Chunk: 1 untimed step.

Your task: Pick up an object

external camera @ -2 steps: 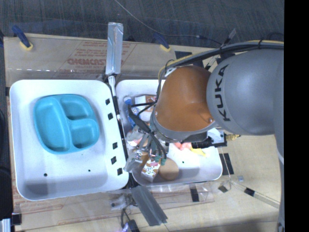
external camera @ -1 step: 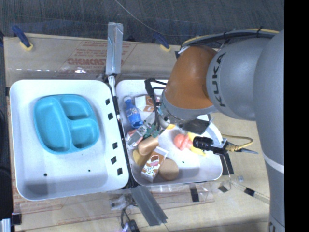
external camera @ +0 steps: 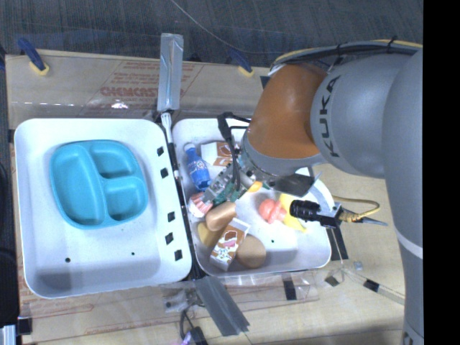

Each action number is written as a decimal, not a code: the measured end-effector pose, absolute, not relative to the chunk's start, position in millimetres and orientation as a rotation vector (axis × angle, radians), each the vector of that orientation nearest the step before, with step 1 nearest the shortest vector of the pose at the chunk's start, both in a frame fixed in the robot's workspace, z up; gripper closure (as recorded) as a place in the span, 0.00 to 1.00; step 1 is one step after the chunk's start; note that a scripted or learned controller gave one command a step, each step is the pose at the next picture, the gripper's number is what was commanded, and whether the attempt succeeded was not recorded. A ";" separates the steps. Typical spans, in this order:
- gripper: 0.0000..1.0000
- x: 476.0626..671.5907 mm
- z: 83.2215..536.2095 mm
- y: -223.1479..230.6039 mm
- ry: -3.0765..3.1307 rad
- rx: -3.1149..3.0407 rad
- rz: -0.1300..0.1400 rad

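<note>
My gripper [external camera: 230, 182] reaches down into the right bin [external camera: 316, 254], low over the clutter near its left side, with the big orange and grey wrist hiding much of the bin's back. Just left of it lies a blue bottle [external camera: 196, 165]. Below it rest a tan bread roll [external camera: 221, 215], a small printed carton [external camera: 228, 244] and a brown round piece [external camera: 252, 251]. To the right of the roll a pink toy [external camera: 269, 209] leans on a yellow piece [external camera: 290, 221]. Nothing shows as held.
The left bin [external camera: 43, 264] holds a light blue divided tray [external camera: 99, 180]. A raised divider with black clips [external camera: 171, 207] separates the two bins. A small pink and white item [external camera: 199, 205] lies against the right bin's left wall.
</note>
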<state>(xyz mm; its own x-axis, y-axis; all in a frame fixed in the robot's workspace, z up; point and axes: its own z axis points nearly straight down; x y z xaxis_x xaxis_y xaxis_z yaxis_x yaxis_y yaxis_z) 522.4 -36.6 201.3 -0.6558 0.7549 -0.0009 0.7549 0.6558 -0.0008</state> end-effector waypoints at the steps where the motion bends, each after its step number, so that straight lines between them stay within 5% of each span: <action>1: 0.00 522.3 201.2 -36.4 2.859 1.303 -0.002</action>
<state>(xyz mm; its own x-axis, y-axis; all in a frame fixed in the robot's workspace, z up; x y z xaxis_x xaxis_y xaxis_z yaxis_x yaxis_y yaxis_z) 522.3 -36.4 201.2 -0.6561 0.7547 -0.0008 0.7547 0.6561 -0.0011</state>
